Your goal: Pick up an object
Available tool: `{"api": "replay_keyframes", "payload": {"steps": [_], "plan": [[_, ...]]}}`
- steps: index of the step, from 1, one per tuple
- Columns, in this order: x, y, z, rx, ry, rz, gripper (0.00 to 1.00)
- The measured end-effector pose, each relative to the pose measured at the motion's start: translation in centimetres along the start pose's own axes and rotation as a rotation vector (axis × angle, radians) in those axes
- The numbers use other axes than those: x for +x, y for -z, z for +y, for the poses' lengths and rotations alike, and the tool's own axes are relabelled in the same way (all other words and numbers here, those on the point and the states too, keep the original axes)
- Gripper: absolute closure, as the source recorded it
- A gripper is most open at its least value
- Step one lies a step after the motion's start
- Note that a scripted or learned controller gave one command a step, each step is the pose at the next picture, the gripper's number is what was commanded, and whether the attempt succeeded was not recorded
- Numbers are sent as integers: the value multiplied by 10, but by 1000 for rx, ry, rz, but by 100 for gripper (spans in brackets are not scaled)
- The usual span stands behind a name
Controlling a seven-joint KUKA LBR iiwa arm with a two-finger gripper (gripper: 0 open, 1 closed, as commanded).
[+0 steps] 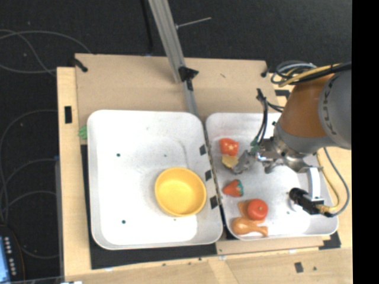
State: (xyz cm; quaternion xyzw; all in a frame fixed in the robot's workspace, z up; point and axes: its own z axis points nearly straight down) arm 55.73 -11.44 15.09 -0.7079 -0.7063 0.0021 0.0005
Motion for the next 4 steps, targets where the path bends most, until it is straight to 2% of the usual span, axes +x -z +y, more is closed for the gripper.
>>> {"api": "replay_keyframes", "payload": {"steps": [1, 3, 4], "plan": [[0, 13, 2, -7, -4, 3, 100], [7, 116, 22, -11, 7, 2, 100], [7, 126, 22, -5, 8, 3, 100]]}}
